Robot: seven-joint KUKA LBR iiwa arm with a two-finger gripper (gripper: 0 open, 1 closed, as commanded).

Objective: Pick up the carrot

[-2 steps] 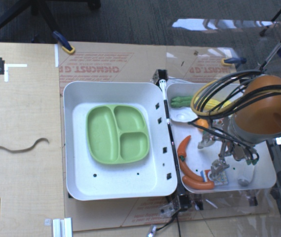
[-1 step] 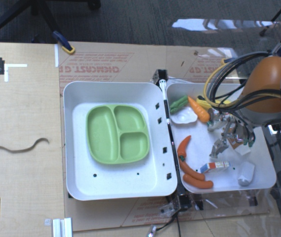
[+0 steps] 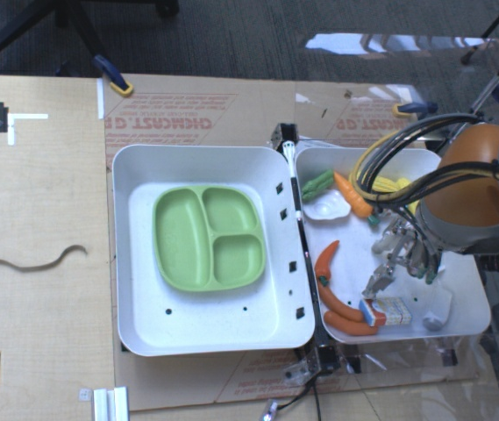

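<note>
The carrot [image 3: 352,196] is orange and lies at a slant in the far left part of the right bin [image 3: 470,316], its tip pointing away from the camera. It rests beside a green leafy piece [image 3: 317,182] and a white dish-like item [image 3: 326,207]. My gripper [image 3: 402,277] hangs over the middle of the right bin, below and to the right of the carrot and well apart from it. Its fingers [image 3: 378,281] stand open with nothing between them.
A red chili [image 3: 325,261] and two sausage-like pieces [image 3: 347,316] lie along the right bin's left wall. A small carton [image 3: 388,312] and a pale object [image 3: 438,310] sit near its front. Yellow corn [image 3: 393,185] is partly under cables. The left bin [image 3: 135,235] holds a green divided plate [image 3: 210,237].
</note>
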